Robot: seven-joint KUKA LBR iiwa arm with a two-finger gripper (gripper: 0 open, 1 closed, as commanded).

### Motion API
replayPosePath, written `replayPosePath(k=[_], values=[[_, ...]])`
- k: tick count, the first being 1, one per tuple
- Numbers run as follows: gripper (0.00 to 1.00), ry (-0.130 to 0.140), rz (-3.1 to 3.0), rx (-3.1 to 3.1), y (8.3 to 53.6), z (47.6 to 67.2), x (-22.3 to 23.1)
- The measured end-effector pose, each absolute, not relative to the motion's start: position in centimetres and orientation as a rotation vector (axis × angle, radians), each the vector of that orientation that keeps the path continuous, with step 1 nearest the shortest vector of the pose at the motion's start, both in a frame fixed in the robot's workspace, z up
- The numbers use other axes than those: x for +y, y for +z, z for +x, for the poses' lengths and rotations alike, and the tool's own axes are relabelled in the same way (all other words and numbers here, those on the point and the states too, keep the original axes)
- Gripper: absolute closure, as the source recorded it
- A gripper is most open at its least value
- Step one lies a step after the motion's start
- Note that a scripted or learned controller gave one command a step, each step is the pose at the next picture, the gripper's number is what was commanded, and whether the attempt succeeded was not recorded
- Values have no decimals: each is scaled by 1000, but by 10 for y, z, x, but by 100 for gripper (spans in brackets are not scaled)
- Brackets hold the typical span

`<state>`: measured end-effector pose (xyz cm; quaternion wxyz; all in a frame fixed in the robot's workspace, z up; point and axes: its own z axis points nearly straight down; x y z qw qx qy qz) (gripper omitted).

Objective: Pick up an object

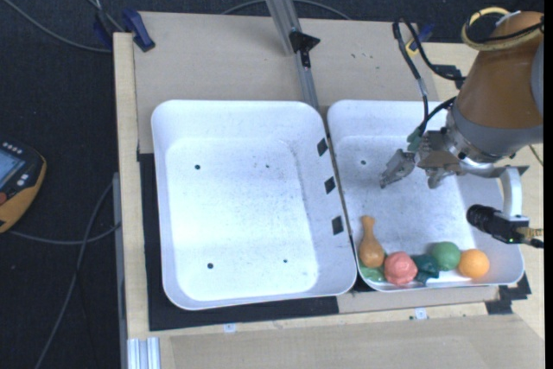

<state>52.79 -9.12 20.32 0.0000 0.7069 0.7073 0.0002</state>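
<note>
Right bin (346, 121), toys (423, 262) along near edge

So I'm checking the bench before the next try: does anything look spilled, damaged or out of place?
Nothing stands out. The toys, an orange ball, green ball, pink ball and tan pin, huddle along the right bin's near edge, all inside. The gripper hangs above bare floor.

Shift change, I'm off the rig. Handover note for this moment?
Gripper: over the right bin, mid-floor, nothing between its fingers.
Objects: all along the right bin's near edge, in a row: orange pin-shaped toy, pink ball, dark teal piece, green ball, orange ball.
Left bin: no objects in it.
Done: nothing picked yet.
Left: bring the gripper to one object, grasp, lift.
</note>
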Motion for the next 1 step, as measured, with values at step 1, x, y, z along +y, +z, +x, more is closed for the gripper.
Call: replayPosePath(k=[1], values=[[0,-6,2227,2221,123,482,-117]])
